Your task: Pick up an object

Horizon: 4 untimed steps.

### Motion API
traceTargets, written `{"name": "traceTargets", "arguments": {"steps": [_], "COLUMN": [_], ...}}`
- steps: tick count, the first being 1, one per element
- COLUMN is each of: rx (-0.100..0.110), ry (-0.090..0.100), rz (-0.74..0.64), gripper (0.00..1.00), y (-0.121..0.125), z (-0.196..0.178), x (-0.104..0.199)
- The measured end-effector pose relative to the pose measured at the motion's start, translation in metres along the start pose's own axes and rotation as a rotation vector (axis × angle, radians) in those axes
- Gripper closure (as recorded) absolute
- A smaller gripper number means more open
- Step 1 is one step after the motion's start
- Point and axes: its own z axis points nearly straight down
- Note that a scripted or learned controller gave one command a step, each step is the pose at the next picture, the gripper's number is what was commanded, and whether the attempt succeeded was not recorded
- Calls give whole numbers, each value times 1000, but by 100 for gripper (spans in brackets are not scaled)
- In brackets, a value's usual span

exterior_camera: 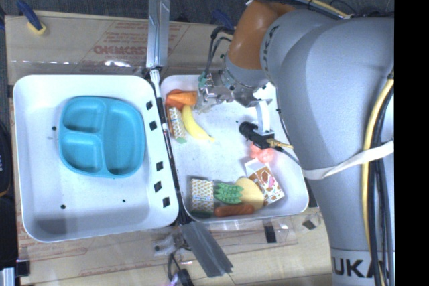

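Right now the two-finger gripper [209,94] sits low at the upper-left corner of the shallow white right-hand bin [224,151], reaching in beneath the grey arm with its orange band [251,30]. Whether the jaws are spread or pressed together I cannot tell, since the metal parts blur together from this slant. The likeliest target, in my judgement, is the small orange carrot-like toy [179,99], which lies just beside the gripper on the side toward the left bin and close against the bin's upper-left wall. Just below it the yellow plastic banana [194,124] runs diagonally, its upper end near the gripper and its lower tip pointing toward the bin's middle; a striped packet [175,122] lies alongside it by the wall. So the carrot lies to the gripper's left in the view, with its long axis roughly crosswise to the bin wall (a short sideways shift would probably be needed to straddle it). Farther off, at the bin's near end, a cluster of toy food [231,196] sits well apart. The shallow white left-hand bin [40,144] holds a blue divided plastic tray [102,136].
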Motion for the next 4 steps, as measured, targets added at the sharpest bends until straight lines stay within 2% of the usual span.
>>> {"name": "traceTargets", "arguments": {"steps": [1, 2, 3, 4], "rx": [-2, -2, -5, -1], "ry": [1, 0, 0, 0], "rz": [-96, -95, -149, -501], "gripper": [0, 0, 0, 0], "y": [-29, -29, 4, -45], "z": [6, 6, -91, -89], "x": [10, 10, 54, 32]}}
